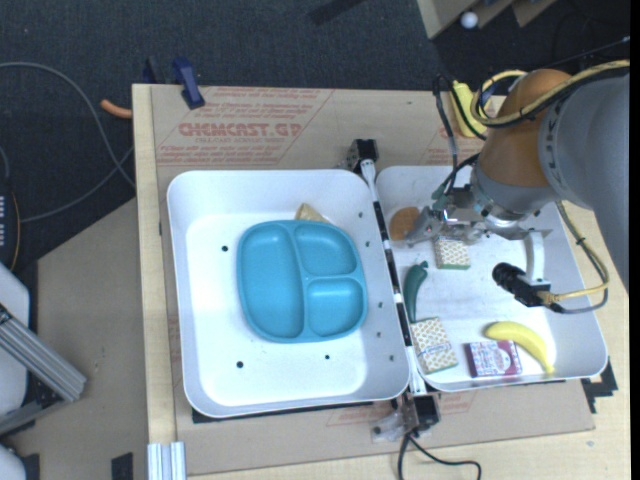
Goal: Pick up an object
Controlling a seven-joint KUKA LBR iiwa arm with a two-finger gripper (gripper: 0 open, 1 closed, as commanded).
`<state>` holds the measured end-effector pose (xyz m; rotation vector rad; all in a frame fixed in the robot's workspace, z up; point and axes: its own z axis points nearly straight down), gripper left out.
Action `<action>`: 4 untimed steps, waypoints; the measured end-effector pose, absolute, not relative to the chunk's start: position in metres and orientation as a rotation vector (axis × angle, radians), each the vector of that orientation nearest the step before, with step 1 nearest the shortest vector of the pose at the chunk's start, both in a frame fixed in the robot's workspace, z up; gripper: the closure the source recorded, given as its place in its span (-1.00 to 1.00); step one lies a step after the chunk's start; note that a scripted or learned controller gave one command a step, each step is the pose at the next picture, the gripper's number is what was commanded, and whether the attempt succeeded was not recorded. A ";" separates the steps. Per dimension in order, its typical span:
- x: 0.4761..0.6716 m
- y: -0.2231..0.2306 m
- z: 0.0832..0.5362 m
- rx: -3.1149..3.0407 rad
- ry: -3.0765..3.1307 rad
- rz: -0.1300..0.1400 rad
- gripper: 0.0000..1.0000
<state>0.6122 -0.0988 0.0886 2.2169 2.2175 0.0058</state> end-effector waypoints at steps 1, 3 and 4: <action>0.636 -0.113 0.089 2.215 2.219 0.007 -1.00; 0.669 -0.117 0.089 2.214 2.214 0.008 -1.00; 0.669 -0.094 0.090 2.213 2.216 0.005 -1.00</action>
